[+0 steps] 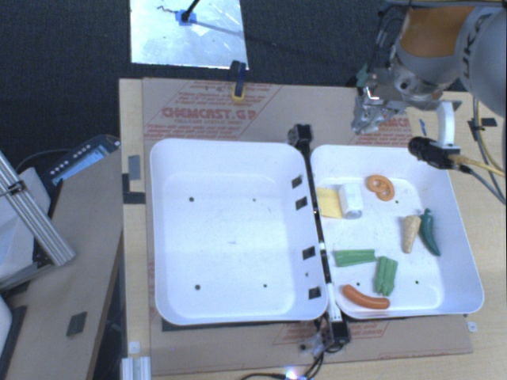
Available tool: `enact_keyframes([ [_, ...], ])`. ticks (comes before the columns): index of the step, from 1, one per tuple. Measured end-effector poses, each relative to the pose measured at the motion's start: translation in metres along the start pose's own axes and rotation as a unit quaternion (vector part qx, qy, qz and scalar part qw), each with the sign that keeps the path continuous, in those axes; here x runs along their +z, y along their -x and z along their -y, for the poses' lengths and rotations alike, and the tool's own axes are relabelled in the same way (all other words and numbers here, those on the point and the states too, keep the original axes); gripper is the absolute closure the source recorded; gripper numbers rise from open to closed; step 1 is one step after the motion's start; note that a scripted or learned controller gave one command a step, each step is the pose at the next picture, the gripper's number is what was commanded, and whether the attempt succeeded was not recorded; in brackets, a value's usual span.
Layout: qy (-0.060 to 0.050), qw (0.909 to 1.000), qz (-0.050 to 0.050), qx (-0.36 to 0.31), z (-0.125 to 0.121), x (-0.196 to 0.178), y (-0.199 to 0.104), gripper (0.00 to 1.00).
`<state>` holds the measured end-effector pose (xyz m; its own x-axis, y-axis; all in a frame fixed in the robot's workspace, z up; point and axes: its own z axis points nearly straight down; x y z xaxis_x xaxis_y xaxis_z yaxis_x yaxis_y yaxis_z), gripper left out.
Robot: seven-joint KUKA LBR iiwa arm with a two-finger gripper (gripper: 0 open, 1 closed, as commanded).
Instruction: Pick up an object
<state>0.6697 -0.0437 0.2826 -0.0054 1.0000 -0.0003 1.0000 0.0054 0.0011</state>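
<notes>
My gripper (367, 122) hangs above the back edge of the right bin (455, 236), with nothing between its fingers. Below it in that bin lie a yellow block (328, 203), a white cylinder (351, 199), an orange pretzel-shaped ring (380, 187), a tan cone-shaped piece (409, 233), a dark green pepper (428, 231), two green bean bundles (354, 256) (386, 275) and an orange-red sausage (365, 297). All of them lie apart from the gripper.
The left bin (230, 228) sits beside the right one, split off by a black-clipped divider (310, 212). Both rest on a cardboard sheet (206, 113). A shiny square panel (187, 22) lies behind the bins, and grey equipment (36, 220) stands at the left.
</notes>
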Motion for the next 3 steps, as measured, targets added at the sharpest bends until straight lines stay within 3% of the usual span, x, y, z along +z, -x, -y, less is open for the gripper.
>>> enact_keyframes([
  [1,0.008,1.0,-0.001,-0.003,0.0,-0.127,-0.057,1.0],
  [2,-0.002,1.0,0.0,0.004,0.002,-0.066,-0.003,1.0],
  [3,-0.001,1.0,-0.001,-0.001,0.001,-0.031,-0.046,1.0],
])
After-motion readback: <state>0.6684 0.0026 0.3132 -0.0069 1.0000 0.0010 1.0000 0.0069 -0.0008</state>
